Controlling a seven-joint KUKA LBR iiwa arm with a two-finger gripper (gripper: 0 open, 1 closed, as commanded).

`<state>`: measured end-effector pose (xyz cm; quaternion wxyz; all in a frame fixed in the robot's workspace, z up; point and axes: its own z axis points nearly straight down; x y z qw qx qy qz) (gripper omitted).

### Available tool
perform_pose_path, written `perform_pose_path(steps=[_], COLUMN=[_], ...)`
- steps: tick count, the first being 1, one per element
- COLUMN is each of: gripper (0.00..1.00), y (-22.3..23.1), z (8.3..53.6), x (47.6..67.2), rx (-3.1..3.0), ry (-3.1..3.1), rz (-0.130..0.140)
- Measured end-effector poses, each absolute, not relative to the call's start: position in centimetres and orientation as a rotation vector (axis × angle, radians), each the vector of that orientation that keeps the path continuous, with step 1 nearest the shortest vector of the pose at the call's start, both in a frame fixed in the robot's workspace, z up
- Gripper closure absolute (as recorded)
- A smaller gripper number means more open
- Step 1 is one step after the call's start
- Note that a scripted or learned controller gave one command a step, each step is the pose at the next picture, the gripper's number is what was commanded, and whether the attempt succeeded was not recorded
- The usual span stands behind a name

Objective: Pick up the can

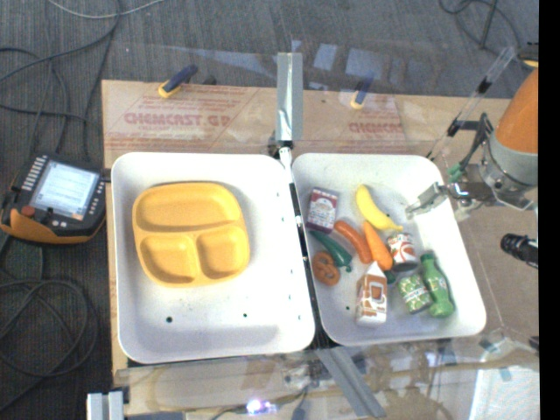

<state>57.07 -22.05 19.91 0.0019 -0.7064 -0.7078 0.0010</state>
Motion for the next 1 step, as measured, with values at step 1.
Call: perform_pose_path(steps=[1], gripper=[0.00], y=[-21.29], z=[9.84], x=[57.64], rx=[-2.284], ry=[-2.148], rz=[-0.014])
